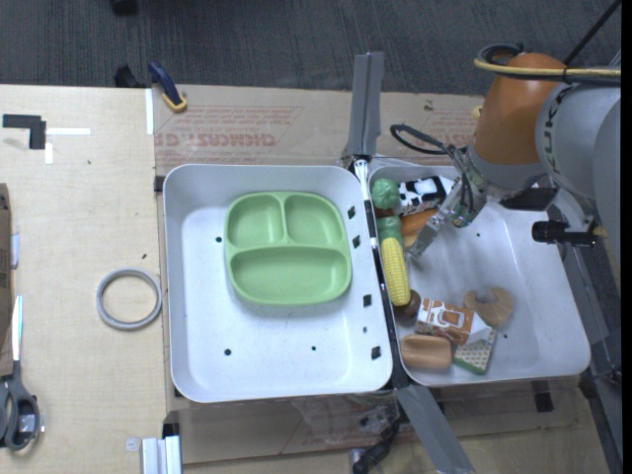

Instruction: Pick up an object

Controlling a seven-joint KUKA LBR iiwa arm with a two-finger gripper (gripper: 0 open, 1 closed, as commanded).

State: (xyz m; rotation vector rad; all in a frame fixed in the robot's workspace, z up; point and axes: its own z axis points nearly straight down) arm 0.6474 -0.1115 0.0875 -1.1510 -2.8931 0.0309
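Camera view | you see the gripper low in the right white plastic bin (beside the yellow corn cob) | jaws' state: cannot tell

Scissors cut off by left edge — handles alone visible. Arm cropped at right edge. Black-and-white toy partly hidden behind gripper. Carrot half covered by fingers — finger state too small to tell. Print on carton illegible.
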